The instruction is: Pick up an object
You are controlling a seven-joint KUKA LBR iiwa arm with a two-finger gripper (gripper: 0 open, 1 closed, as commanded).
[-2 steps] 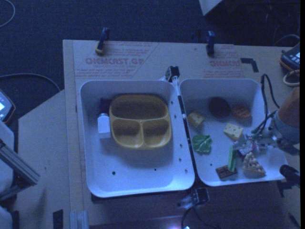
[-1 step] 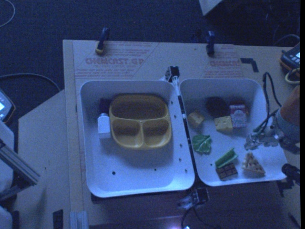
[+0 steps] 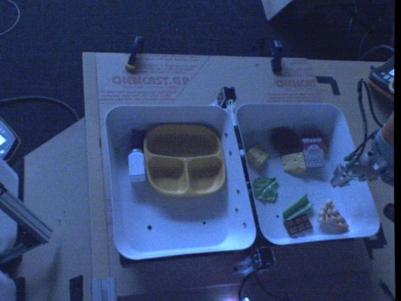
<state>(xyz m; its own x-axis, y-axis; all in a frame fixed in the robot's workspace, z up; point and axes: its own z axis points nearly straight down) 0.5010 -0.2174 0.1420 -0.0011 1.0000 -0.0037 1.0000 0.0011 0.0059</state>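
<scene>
— Where is the gripper sitting, and is it carrying anything?

— It is hanging over the right bin, near that bin's right edge, with nothing lying between its tips. The dim blue light is hiding whether the jaws are apart or together; I cannot tell.

— What is lying closest to it?

— A pale, bumpy wedge is sitting just beside it, toward the bin's front right corner. A small red-and-white box is resting near the back, touching a yellow cheese block, with a dark brown lump just behind them.

— And further out?

— A green stick is leaning against a dark waffle-patterned square at the front edge. A leafy green piece and a second yellow chunk are lying along the bin's left edge.

— The other bin?

— The left bin is carrying a yellow divided plate at its middle, with a small white bottle touching the plate's left rim.
</scene>
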